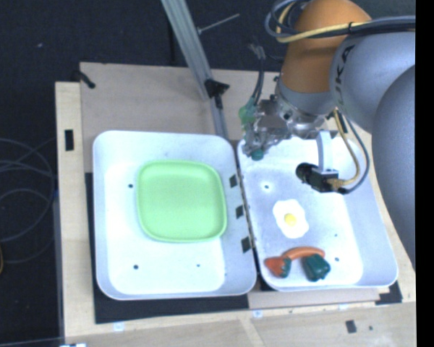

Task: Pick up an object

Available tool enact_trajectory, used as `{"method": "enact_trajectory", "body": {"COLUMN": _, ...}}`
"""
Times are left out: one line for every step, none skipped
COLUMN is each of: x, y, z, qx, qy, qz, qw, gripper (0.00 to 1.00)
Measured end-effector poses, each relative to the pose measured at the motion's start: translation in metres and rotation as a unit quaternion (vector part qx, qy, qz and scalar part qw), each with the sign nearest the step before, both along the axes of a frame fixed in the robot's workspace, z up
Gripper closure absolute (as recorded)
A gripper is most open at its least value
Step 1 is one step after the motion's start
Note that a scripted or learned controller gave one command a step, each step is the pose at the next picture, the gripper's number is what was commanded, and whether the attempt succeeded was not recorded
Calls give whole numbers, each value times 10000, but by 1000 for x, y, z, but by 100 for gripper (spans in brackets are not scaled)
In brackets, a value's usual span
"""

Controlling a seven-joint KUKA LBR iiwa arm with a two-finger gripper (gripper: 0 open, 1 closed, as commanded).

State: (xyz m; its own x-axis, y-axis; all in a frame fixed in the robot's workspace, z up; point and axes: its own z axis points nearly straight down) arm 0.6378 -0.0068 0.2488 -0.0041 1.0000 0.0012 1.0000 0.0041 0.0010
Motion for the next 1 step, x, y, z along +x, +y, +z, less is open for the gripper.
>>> {"method": "enact_trajectory", "body": {"x": 13, "y": 61, "z": -2, "qx": 0, "qy": 5, "qz": 4, "qw": 10000, "gripper": 100}}
